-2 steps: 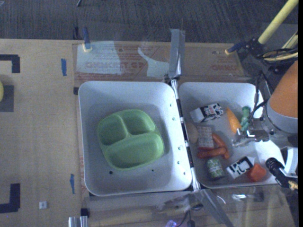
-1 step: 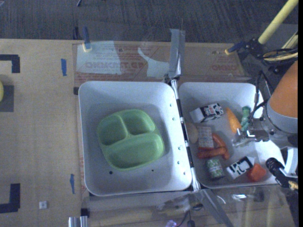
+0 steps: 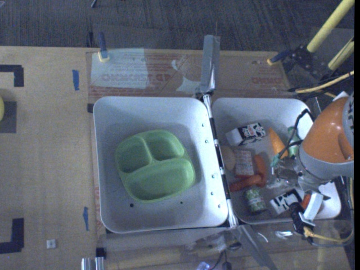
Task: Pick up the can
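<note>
While the can [image 3: 255,200] lies low in the right bin [image 3: 224,112], hemmed by cartons and orange pieces, the pincer [image 3: 284,176] hovers beside it, spread impossible to tell; crowding could spoil the grab.

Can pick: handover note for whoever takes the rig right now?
Gripper: low over the right bin, among the clutter; nothing seen held.
Can: lying in the right bin near its front wall, beside the red-orange items, just left of the gripper.
Small carton sits at the back of the same bin. Left bin holds the green divided tray.
Done: arm has reached into the right bin.
Left: get onto the can, grasp it, lift it out.
</note>
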You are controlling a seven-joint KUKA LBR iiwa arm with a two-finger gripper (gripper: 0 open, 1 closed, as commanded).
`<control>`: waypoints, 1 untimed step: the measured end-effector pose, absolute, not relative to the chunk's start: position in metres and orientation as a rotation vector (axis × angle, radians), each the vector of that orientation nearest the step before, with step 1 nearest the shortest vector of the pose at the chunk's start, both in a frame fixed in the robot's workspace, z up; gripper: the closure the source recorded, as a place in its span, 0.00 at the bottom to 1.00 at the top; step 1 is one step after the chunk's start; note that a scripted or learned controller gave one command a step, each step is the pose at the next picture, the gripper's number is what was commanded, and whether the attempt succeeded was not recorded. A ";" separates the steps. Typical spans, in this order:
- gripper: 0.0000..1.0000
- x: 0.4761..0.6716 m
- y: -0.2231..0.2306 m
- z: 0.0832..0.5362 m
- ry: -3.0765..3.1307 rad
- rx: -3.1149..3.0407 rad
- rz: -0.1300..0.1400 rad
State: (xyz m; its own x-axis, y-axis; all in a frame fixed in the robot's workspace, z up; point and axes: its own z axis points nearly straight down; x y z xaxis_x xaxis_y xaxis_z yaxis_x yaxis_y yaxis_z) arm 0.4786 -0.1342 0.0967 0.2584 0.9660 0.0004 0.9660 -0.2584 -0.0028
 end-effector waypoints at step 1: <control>0.00 0.480 -0.115 0.088 -1.670 -2.667 -0.003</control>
